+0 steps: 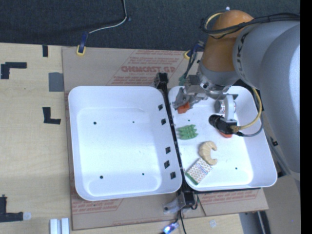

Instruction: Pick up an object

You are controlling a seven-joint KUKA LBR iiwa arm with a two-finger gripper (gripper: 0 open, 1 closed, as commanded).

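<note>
My gripper [185,103] hangs over the far left part of the right bin [243,179], close to the divider between the bins. A small orange-red object [183,109] shows between its fingertips, and the fingers are shut on it. Below it on the bin floor lie a green ridged object [187,131], a beige croissant-shaped piece [208,151] and a white patterned packet [199,171] with a green edge near the front left corner.
The left bin [78,130] stands beside the right one, both on a cardboard sheet [141,67]. The bulky grey arm with its orange band [226,38] covers the right bin's far right side. A black and red cable fitting [222,124] hangs off the wrist.
</note>
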